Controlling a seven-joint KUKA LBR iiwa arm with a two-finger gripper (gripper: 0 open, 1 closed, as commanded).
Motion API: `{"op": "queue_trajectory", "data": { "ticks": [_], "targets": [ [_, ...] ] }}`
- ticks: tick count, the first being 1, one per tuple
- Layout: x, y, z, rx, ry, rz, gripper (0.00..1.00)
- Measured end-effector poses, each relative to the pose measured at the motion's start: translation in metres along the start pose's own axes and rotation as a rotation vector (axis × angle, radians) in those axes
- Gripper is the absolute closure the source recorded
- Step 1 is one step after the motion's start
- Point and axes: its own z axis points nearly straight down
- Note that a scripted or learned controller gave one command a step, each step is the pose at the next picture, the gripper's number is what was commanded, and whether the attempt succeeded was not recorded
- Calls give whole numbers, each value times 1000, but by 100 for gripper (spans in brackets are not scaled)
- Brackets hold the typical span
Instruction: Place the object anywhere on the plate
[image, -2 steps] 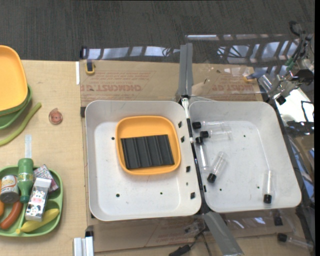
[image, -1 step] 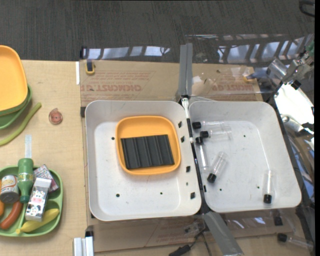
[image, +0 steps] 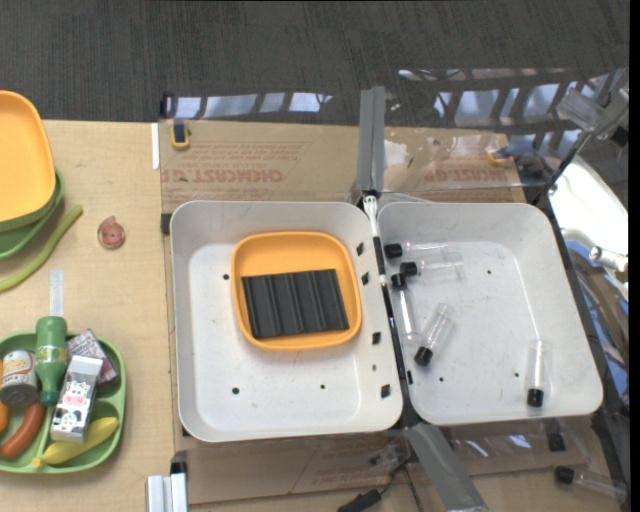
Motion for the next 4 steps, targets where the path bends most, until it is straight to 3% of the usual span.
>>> {"op": "queue_trajectory", "data": {
  "ticks": [1, 2, 3, 4],
  "targets": [
    [0, 0, -15, -1, 0, -288, 100],
    [0, 0, -15, -1, 0, -288, 0],
    [5, -9, -15, 0, 2, -463, 0],
    [14, -26, 31, -2, 2, -800, 0]
  ]
}}
